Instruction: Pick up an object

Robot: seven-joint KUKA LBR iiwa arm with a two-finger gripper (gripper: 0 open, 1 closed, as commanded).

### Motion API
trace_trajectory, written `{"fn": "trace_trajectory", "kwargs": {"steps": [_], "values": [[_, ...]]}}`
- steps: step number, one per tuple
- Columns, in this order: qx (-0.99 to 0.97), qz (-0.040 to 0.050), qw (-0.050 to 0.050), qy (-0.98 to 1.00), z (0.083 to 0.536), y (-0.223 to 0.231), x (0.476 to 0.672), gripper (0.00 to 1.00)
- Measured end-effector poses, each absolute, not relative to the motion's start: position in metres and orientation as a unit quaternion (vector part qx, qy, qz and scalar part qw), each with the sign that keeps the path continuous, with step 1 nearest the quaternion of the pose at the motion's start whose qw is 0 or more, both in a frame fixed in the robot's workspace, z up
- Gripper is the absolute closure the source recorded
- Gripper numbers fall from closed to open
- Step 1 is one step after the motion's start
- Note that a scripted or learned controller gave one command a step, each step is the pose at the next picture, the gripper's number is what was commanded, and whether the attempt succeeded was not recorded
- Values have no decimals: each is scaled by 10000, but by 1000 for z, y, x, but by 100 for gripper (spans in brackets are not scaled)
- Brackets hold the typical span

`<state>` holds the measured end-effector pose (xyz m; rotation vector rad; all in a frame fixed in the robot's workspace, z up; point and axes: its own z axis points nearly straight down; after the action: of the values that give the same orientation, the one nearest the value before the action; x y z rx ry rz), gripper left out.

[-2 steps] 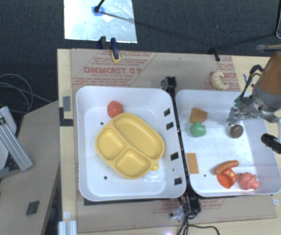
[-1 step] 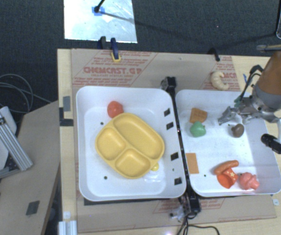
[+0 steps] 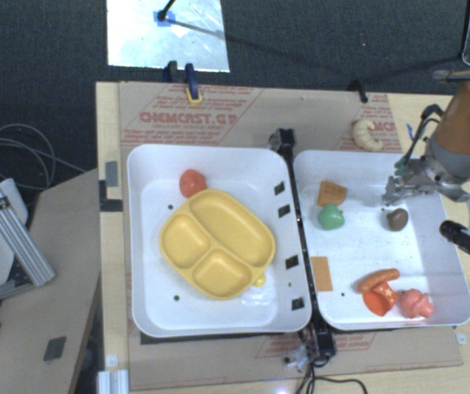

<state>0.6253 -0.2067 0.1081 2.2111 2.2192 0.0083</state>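
I log the bench [image 3: 111, 245] first, with two white bins side by side on it. The left bin [image 3: 148, 302] carries a yellow divided tray [image 3: 216, 243] at its middle and a red ball [image 3: 192, 182] toward its far left corner. The right bin [image 3: 456, 302] carries the small stock: an orange block [image 3: 331, 193] and a green piece [image 3: 330, 217] near its left edge, a flat orange card [image 3: 321, 273] lower on that side, a red-orange piece [image 3: 379, 291] and a pink piece [image 3: 416, 303] along its near edge. A pale curved piece [image 3: 368, 135] lies on the bench beyond the right bin's far edge. The arm [image 3: 468, 134] enters over the right bin's far right corner. The gripper [image 3: 400, 189] hangs there; its opening I cannot tell. The brown nut [image 3: 396, 218], my likely target, lies just beside the tip, toward the near edge, roundish with no clear long axis. I judge a short drop toward it remains.
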Motion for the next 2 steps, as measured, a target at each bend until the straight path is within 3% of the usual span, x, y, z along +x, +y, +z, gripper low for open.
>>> {"fn": "trace_trajectory", "kwargs": {"steps": [1,2], "values": [[7058,24,41,7084,107,-207,625,0],[7080,-17,-34,7062,83,-207,538,0]]}}
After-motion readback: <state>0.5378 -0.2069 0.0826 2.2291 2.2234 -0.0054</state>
